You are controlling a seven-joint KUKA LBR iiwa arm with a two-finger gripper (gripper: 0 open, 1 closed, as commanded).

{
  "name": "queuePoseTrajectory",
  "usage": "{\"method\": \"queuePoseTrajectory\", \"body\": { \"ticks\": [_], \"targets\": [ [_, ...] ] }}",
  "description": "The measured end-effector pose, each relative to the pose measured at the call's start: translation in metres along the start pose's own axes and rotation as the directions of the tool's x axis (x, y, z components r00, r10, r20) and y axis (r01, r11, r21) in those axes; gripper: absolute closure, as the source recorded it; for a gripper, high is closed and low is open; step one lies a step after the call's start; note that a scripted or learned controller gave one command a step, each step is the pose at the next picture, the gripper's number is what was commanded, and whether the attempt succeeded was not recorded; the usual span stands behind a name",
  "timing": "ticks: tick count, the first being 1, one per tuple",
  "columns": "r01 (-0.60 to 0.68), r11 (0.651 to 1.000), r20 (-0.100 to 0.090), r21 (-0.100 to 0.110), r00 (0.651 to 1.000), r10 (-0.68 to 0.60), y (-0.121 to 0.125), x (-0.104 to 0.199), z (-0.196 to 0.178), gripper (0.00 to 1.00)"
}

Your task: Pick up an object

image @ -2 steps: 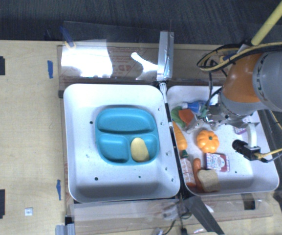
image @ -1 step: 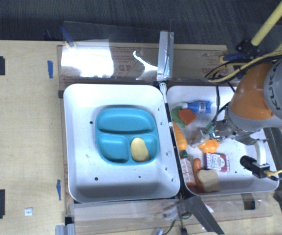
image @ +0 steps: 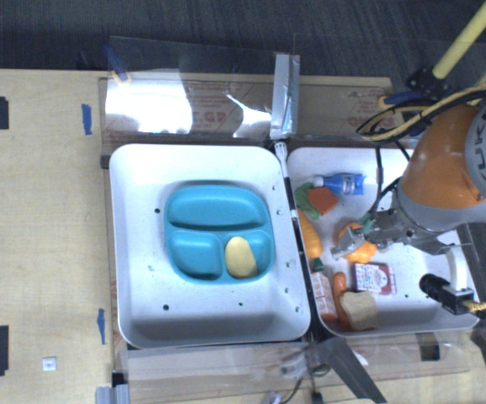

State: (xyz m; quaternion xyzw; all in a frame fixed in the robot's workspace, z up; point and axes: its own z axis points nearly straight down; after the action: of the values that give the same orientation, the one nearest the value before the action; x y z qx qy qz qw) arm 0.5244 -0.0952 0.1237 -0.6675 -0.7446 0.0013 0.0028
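Two bins of smooth, matt white plastic on a table of pale, unvarnished wood. The blue divided tray is smooth plastic with a soft sheen; the yellow egg-shaped piece appears matt. Clear glossy sheet behind, glaring. The arm's orange band is glossy.

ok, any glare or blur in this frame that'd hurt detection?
Camera view: strong glare on the clear panel behind the left bin, washing it out; the blue tray and yellow object are evenly lit and sharp; the gripper area over the right bin clutter is soft and shadowed.
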Motion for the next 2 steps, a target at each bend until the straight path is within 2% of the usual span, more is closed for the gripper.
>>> {"method": "queuePoseTrajectory", "body": {
  "ticks": [1,2],
  "targets": [
    [0.121,0.993,0.001,-0.004,0.993,-0.121,0.0227,-0.0155,0.0375,0.00],
    [0.119,0.993,0.001,-0.004,0.993,-0.119,0.0230,-0.0160,0.0307,1.00]
  ]
}}
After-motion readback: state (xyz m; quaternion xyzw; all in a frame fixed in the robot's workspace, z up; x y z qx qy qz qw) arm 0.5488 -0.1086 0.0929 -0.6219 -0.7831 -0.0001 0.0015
